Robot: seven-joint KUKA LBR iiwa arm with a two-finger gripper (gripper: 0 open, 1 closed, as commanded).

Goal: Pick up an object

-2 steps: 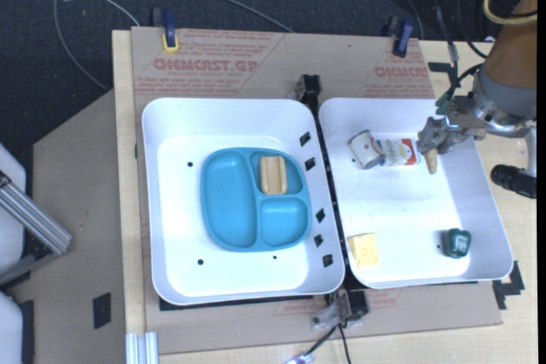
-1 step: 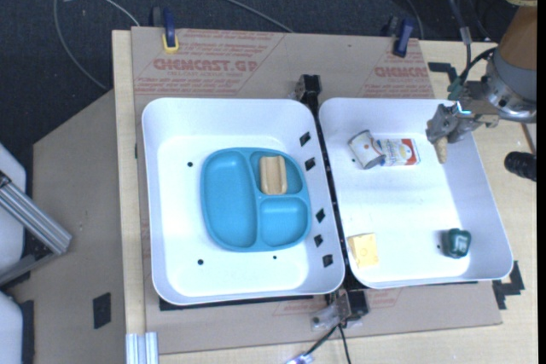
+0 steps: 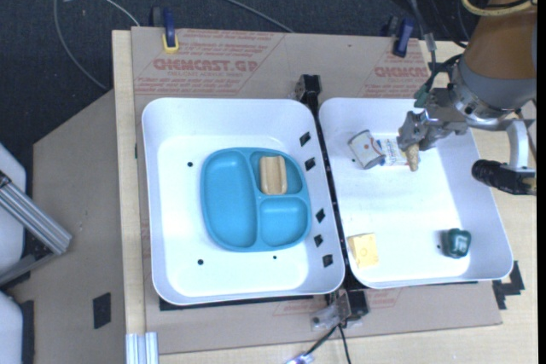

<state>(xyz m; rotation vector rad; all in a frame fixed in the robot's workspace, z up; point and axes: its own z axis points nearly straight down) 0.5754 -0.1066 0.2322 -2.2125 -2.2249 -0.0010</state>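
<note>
A pale board on dark carpet bears two white bins, clamped together down the middle; the gripper (image 3: 413, 147) hangs over the upper part of the right bin (image 3: 426, 222), and whether it is parted or closed I cannot tell, nor is anything seen held in it. Just to its left lies a small grey-and-white object (image 3: 369, 149), the likeliest target; a good grasp probably means centring over it and descending straight, since it sits close to the fingertips. Farther out, a yellow block (image 3: 363, 250) rests by the near-left wall and a teal piece (image 3: 456, 243) near the right rim, both awkwardly close to edges; the bin's middle floor offers open room. The left bin (image 3: 171, 209) holds a blue divided tray (image 3: 230, 209) with a tan block (image 3: 272, 175) in its upper right compartment.
</note>
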